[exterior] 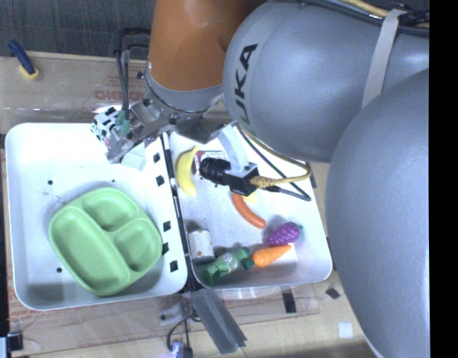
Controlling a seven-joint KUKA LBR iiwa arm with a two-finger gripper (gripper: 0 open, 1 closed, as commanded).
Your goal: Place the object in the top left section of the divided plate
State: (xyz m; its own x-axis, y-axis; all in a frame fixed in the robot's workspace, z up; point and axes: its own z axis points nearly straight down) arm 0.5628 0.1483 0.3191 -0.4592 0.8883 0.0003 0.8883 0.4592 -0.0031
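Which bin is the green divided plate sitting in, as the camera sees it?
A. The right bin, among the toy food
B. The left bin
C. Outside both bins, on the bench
B: the green divided plate lies inside the left bin, while the toy food, such as the banana and the purple grapes, lies in the right bin.

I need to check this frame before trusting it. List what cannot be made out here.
- Gripper, camera view: its fingers are blurred against the left bin, and whether it holds anything is unclear.
- Right bin, camera view: the arm covers its far end.
- Small white item by the divider: too small to identify.
- Green divided plate: fully visible, sections bare.
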